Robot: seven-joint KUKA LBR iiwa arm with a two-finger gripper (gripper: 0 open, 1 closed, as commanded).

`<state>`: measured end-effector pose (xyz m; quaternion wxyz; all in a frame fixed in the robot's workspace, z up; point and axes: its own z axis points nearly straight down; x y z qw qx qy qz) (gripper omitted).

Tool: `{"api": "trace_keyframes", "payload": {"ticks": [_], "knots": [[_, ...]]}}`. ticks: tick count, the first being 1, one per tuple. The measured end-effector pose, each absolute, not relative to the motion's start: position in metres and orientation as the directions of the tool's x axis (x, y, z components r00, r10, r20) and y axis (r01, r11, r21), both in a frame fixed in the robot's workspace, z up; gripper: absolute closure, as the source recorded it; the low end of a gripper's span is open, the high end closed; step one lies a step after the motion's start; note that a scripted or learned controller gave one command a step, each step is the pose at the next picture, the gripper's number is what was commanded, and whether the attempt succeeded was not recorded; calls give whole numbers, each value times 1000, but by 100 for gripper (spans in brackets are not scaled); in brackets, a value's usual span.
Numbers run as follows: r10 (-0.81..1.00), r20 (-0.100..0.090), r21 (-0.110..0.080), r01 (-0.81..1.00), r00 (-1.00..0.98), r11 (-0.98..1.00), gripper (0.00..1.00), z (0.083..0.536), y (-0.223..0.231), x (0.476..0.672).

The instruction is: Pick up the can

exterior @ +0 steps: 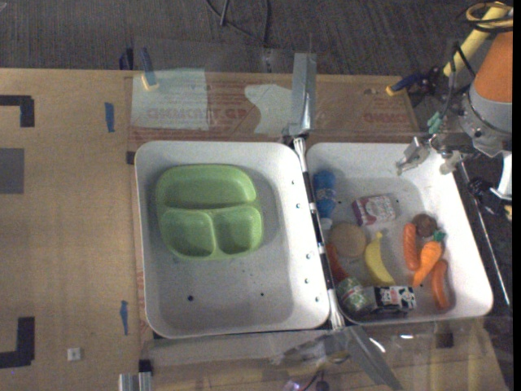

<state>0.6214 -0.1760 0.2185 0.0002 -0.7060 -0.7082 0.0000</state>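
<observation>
Can (351, 293) lies on its side in the near left corner of the right bin (479, 277), green-labelled, its print too small to read, touching a small black-and-white carton (395, 297). Just beyond it sit a banana (376, 259), a round tan piece (348, 239), carrots (429, 256), a red-and-white box (374, 209) and a blue bottle (325, 191). The gripper (428, 153) hovers over that bin's far right corner with its fingers apart and nothing between them, while the left bin (155, 300) carries a green divided tray (209, 209).

We log single fixed camera above bench (65, 218), looking down at slant; both white bins (155, 300) in frame, arm (488, 96) entering right.
</observation>
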Motion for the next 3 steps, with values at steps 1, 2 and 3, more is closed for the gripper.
{"api": "trace_keyframes", "payload": {"ticks": [1,2,3], "knots": [[996,-3,6,996,-90,90,0,87,-169,669],[996,-5,9,996,-92,92,100,98,-168,671],[992,-3,5,992,-123,123,100,265,-148,668]]}}
